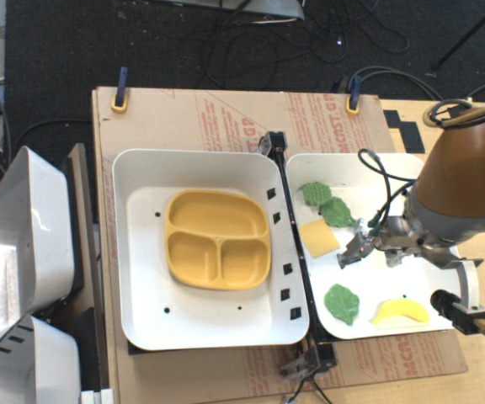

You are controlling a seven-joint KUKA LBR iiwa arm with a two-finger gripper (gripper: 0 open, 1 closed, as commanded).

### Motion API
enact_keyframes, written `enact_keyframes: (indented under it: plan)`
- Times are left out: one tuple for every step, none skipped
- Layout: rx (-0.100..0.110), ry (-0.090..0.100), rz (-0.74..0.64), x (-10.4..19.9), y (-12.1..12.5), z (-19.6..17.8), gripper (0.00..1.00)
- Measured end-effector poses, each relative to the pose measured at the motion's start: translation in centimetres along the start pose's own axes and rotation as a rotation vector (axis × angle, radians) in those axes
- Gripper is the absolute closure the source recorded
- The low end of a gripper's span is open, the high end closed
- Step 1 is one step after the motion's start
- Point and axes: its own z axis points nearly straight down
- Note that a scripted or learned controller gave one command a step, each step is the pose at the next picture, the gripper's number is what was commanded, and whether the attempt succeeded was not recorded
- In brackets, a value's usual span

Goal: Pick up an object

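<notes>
The right bin (369, 331) holds a pale yellow cheese-like wedge (318, 237), two dark green leafy pieces (316, 193) (337, 213) near its far left, a bright green lump (342, 303) near the front and a yellow banana (400, 312) at the front right. My gripper (356, 251) hangs over the middle of this bin, just right of the wedge and above the green lump, with its dark fingers pointing left. I see nothing between them.
The left bin (133, 225) bears a yellow divided plate (218, 238). A black divider with clips (291, 234) separates the bins. The arm's orange band and grey body (466, 183) cover the right bin's far right side. White boxes (19, 242) stand left of the bench.
</notes>
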Motion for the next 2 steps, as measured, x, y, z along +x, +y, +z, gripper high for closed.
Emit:
enact_keyframes:
  plan:
    - [-0.010, -0.001, -0.002, 0.0, 0.2, -0.4, 0.00]
    - [-0.005, -0.001, 0.001, -0.2, 0.3, 6.0, 0.00]
